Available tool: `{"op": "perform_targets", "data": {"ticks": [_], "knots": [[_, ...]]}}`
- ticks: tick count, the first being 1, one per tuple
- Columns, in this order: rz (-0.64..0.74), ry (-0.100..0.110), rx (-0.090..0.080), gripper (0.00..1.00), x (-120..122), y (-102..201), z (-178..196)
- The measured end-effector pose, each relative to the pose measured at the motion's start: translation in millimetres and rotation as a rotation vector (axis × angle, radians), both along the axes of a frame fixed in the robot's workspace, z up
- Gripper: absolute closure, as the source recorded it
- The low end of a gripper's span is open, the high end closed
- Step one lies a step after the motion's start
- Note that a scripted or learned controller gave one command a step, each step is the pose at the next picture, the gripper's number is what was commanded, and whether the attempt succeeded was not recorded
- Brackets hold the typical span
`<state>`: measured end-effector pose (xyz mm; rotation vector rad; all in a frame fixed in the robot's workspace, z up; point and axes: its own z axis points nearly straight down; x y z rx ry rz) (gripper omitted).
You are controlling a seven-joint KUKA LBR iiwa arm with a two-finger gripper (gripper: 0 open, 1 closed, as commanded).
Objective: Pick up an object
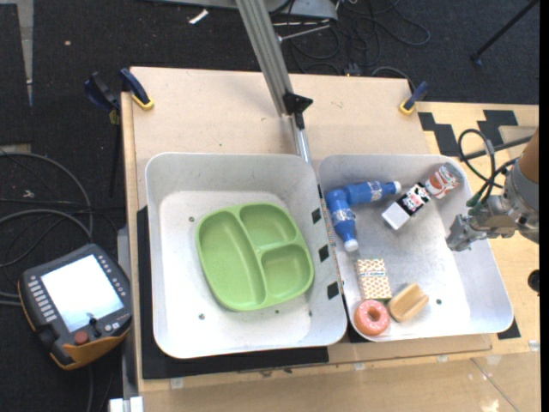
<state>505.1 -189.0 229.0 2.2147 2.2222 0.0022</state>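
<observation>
The right bin (480, 290) holds several small objects. Two blue bottles lie at its back left, one (371, 192) pointing right and one (343, 221) pointing toward the front. A black-and-white carton (407, 206) and a red-and-white can (444, 180) lie at the back. A checkered wafer (373, 275), a pink donut (371, 317) and a tan bread piece (408, 302) sit near the front. My gripper (464, 231) hangs over the bin's right side, apart from all of them, with the carton nearest to its left.
The left bin (171, 196) holds a green divided plate (255, 254). A slanted metal pole (273, 54) rises from between the bins at the back. A teach pendant (73, 303) lies off the bench to the left.
</observation>
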Motion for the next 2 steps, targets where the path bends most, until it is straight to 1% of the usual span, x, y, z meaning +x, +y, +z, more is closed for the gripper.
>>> {"op": "perform_targets", "data": {"ticks": [1,2], "knots": [[0.005,0.001,0.003,1.00,12.9,54.2,10.8],[0.006,0.005,0.004,1.00,12.5,110.8,11.9]]}}
